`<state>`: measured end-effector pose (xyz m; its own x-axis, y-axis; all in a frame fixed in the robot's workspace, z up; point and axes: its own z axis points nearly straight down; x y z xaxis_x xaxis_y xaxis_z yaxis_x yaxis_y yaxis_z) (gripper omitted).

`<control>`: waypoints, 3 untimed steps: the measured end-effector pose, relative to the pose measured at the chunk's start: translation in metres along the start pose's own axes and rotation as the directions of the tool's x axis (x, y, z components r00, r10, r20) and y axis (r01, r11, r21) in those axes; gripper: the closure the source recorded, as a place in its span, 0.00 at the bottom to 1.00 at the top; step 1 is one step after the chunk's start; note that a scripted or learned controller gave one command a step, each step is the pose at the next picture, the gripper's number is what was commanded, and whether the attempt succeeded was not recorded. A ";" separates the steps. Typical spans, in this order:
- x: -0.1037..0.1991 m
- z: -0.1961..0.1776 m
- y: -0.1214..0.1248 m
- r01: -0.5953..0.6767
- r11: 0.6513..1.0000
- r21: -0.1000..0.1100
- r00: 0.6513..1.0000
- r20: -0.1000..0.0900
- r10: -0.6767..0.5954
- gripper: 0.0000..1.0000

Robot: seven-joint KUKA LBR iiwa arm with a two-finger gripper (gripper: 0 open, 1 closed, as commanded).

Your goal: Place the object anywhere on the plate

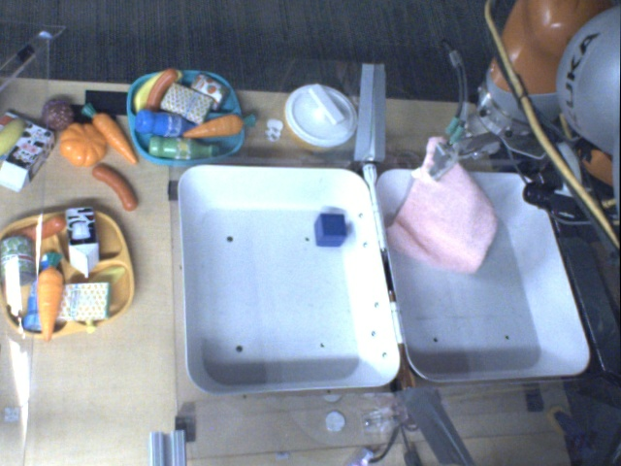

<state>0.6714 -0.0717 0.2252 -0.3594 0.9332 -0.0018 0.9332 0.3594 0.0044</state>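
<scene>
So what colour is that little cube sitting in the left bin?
The cube is dark blue, seen clearly in the camera view against the white left bin.

Wooden bench [146, 357] (dark carpet [243, 17] behind)

Arm [572, 56] running out past the right and far edges. Pink cloth [444, 223] covering part of the right bin [505, 357] floor. Toy packets' [184, 100] print reading too small. Left-edge items [12, 153] being cropped.
</scene>
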 end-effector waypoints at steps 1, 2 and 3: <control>0.045 0.003 0.009 0.392 0.920 0.000 0.920 -0.001 -0.392 1.00; 0.096 0.012 0.011 0.721 0.693 -0.001 0.693 -0.002 -0.721 1.00; 0.148 0.010 0.000 0.933 0.361 -0.002 0.361 0.000 -0.933 1.00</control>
<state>0.6183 0.0668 0.2153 -1.0000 0.0016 -0.0047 0.0016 1.0000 0.0021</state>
